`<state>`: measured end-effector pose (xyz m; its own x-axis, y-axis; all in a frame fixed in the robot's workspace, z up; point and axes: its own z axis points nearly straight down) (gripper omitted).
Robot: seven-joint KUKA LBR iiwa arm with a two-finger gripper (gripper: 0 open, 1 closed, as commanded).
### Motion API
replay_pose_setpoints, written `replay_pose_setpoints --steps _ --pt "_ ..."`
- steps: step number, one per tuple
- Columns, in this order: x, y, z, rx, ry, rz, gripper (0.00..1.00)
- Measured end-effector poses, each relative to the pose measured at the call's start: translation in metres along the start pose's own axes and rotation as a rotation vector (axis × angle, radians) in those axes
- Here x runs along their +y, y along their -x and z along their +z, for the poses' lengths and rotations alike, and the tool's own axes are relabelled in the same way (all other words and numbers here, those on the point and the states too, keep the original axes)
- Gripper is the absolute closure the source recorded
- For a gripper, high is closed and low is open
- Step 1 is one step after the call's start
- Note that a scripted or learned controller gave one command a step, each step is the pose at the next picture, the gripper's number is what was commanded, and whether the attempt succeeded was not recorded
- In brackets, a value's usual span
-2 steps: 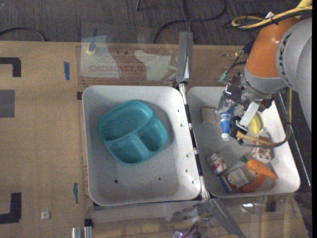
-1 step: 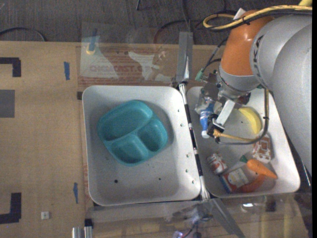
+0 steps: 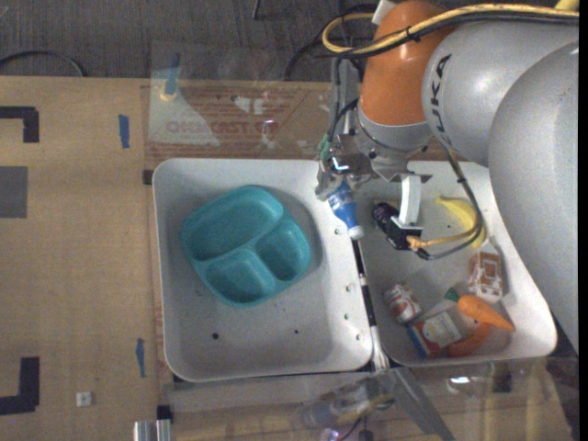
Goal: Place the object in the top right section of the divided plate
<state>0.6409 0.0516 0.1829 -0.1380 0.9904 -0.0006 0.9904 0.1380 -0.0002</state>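
A teal divided plate (image 3: 244, 243) lies in the left white bin (image 3: 184, 338), with one large section and two smaller ones. My gripper (image 3: 336, 194) hangs over the rim between the two bins, just right of the plate. A small blue-and-white tube-like object (image 3: 345, 211) sits between its fingers, pointing down and to the right. The grey arm with its orange band (image 3: 401, 58) comes in from the upper right and hides part of the right bin.
The right bin (image 3: 533, 324) holds a banana (image 3: 462, 217), a small can (image 3: 401, 302), a carrot (image 3: 485, 313), a red-and-white packet (image 3: 487, 276) and a box. A black part with a yellow cable hangs by the wrist. Wooden bench lies to the left.
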Motion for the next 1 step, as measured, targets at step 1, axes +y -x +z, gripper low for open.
replay_pose_setpoints --steps 1 --pt "0.0031 -0.0552 -0.0042 0.000 0.001 -0.097 1.00"
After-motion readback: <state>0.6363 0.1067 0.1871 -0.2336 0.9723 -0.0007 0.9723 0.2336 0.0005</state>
